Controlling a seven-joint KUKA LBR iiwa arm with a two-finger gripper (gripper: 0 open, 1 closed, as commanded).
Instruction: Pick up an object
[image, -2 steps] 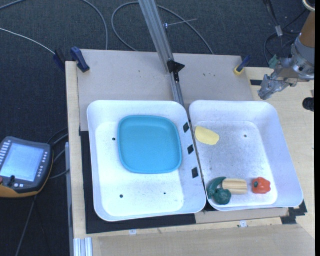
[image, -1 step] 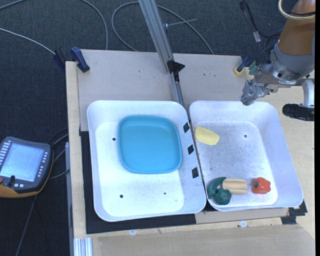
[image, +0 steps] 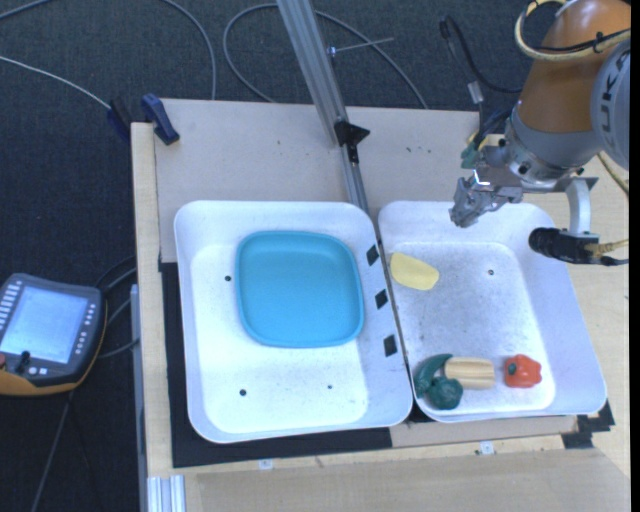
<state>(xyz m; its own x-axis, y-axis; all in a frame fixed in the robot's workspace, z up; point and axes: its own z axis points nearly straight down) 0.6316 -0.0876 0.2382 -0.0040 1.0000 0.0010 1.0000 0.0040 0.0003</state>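
Claw hangs over the right bin's far edge; whether released or clenched, I cannot tell. One yellow piece by its left wall, three toys along its near edge; one blue plate in the left bin

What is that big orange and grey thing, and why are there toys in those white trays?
That is a robot arm, reaching in from the right. At its end is a gripper, a little hand with two fingers; it hangs above the far edge of the right bin, with nothing between its fingers. One camera looks down from above the bench. The left bin holds a blue plate. The right bin holds a yellow piece, a green toy, a tan block and a red toy. The arm's job is picking one up.
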